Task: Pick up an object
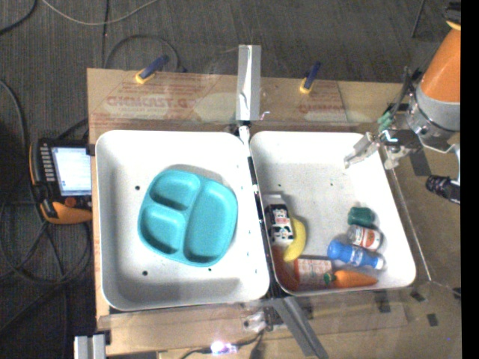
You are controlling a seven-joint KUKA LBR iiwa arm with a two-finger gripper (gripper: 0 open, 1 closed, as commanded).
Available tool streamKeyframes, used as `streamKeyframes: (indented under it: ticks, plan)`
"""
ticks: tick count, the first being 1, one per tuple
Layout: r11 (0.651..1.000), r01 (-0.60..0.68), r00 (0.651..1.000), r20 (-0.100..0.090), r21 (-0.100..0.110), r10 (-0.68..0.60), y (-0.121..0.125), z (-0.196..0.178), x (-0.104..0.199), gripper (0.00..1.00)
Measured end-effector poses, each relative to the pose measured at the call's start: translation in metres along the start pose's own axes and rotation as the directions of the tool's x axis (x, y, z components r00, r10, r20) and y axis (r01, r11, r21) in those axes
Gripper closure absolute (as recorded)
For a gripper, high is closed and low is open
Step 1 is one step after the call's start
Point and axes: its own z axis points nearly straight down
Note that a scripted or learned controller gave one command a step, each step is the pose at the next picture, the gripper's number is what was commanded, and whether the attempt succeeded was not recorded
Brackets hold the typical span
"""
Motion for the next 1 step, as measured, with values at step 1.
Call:
streamKeyframes:
  ticks: [1]
  plan:
    - [0.992,0.126,0.992,0.002,0.001,-0.126,-0.0127,0.0739,-0.029,0.0]
